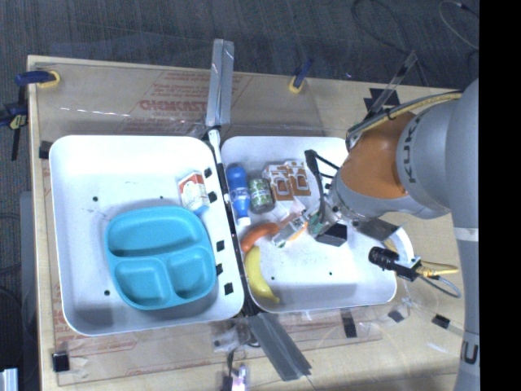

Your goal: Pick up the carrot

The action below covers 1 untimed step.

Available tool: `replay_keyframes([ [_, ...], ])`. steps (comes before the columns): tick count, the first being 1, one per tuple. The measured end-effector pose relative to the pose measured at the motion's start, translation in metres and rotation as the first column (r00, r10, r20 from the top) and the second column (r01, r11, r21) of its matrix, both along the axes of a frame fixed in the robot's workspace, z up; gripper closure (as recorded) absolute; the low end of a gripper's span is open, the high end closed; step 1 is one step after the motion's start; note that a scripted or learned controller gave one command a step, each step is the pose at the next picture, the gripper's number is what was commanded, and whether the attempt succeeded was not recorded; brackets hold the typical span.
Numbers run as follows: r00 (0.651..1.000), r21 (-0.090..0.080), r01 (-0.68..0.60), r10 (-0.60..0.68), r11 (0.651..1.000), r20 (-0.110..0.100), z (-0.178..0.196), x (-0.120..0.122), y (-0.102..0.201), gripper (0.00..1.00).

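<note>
The carrot (262, 234) lies in the right bin (366, 287), close to its left wall. It is orange, with a green leafy end pointing right. My gripper (320, 226) hangs low over the middle of the right bin, just right of the carrot's leafy end. The arm's grey wrist and orange band (370, 169) rise behind it to the right. From here I cannot tell whether the gripper touches the carrot.
A banana (260, 277) lies just in front of the carrot. Behind it stand a blue bottle (237, 187), a green can (260, 195) and a brown packet (289, 181). The left bin (81, 177) holds a blue divided tray (159, 255) and a small carton (192, 191).
</note>
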<state>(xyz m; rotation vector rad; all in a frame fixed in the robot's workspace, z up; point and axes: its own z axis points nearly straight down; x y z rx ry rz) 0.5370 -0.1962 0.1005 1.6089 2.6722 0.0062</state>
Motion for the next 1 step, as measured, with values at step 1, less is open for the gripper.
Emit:
replay_keyframes([
  [1, 0.993, 0.006, -0.12, 0.12, 0.993, -0.019, 0.1067, -0.0081, 0.0328, 0.0],
])
